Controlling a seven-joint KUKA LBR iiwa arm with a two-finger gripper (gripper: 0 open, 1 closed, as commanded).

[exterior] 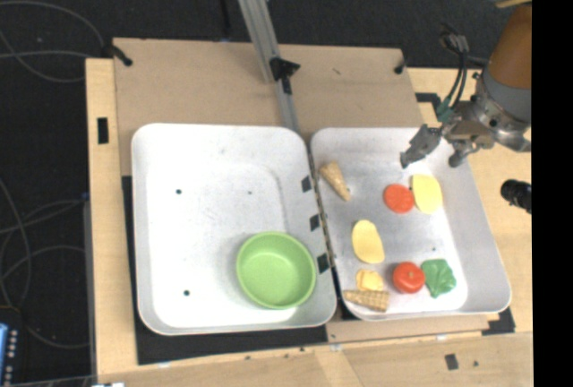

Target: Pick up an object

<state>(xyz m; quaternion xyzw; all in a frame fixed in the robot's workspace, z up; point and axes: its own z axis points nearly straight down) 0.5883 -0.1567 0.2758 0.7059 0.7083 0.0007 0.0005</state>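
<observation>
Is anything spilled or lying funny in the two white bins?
Nothing is spilled. One odd spot: the tan waffle cone in the right white bin lies on its side at the front rim, touching a small yellow piece.

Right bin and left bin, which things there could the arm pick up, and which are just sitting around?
Pickable, near the gripper:
red tomato
yellow piece
cone
yellow slice
second tomato
green piece

Lying about:
green bowl in the left bin
metal pole

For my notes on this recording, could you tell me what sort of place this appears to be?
Probably a robotics lab test bench: a grey robot arm's gripper over two shallow white plastic bins, small plastic toy foods like a red tomato, and loose cables on the dark floor.
</observation>
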